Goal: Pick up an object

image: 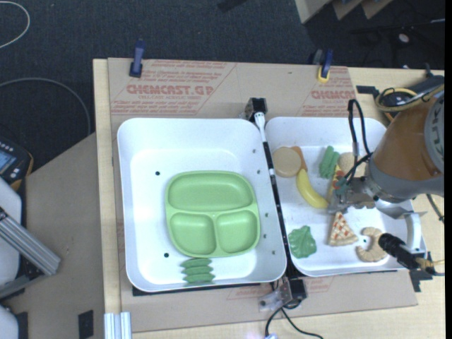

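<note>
the gripper (344,193) is seen low in the right bin (367,263), finger state cannot be told, with the pizza slice (342,230) lying just below it.

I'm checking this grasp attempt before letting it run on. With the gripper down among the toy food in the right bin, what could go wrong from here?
1. The gripper sits between the yellow plastic banana and the triangular pizza slice toy, so it may nudge either one without grasping.
2. The items are crowded: the green leafy toy and round tan bun lie close, so it may catch two.
3. The black cable could snag.
</note>
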Robot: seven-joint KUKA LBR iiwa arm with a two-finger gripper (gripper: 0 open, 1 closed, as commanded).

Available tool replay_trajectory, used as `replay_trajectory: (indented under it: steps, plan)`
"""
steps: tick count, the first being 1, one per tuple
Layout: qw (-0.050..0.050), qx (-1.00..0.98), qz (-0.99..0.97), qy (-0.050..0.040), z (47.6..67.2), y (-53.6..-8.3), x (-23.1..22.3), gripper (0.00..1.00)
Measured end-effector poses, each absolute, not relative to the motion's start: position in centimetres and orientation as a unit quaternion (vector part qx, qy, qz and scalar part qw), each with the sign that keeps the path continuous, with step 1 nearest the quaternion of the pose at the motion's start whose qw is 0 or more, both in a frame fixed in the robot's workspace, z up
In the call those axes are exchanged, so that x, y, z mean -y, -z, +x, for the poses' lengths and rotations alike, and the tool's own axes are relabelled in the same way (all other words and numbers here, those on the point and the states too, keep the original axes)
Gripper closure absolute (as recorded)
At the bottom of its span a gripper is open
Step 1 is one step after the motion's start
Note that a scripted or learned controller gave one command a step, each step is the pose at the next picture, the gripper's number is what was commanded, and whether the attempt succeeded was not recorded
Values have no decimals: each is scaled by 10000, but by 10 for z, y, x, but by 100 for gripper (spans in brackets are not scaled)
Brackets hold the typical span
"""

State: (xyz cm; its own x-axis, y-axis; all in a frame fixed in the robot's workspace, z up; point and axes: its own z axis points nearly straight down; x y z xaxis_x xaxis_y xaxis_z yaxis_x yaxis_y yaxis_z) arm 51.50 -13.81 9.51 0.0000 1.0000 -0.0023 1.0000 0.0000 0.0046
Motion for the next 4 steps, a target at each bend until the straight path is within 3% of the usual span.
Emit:
replay_trajectory:
  steps: [1, 2, 3, 4]
  plan:
    - [120, -7060, 7081, -27, 582, -232, 229, 100]
    - [-35, -7092, 7050, 0, 559, -194, 151, 100]
    - [-41, -7091, 7051, 4, 506, -193, 81, 100]
    - [6, -7064, 7078, 4, 535, -153, 118, 100]
